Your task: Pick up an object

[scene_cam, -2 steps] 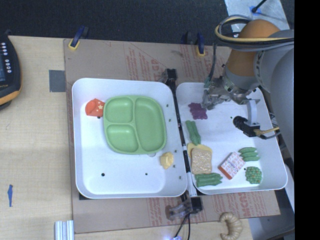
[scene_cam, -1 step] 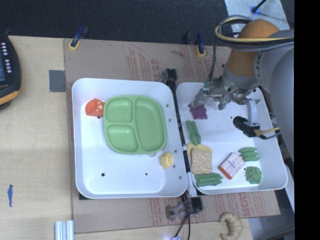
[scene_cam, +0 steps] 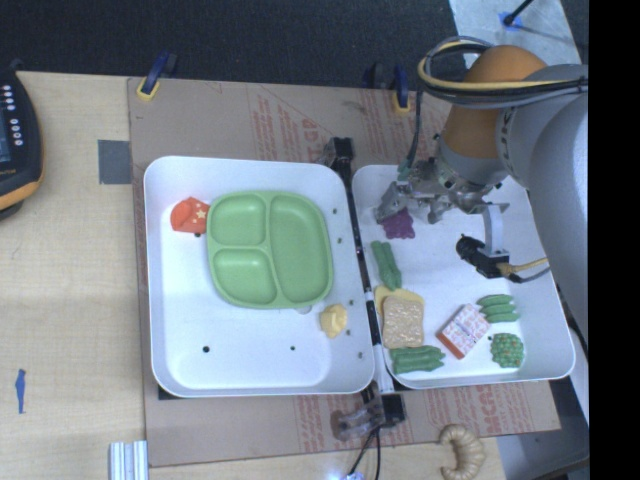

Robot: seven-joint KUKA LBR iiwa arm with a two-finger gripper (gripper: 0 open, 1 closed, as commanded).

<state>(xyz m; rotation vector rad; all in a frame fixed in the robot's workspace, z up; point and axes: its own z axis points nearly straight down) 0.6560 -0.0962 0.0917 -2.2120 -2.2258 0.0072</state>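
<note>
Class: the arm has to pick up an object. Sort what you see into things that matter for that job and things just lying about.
Job:
end effector
purple toy beneath it
right bin

Lying about:
green tray
red toy
yellow toy
toast
broccoli

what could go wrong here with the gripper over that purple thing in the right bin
The gripper sits over the small purple item near the right bin's back left corner; the walls there could block a finger or let the item slide away. A green piece lies just in front of it, so a low pass might knock that instead. Whether anything is gripped cannot be seen.
</note>
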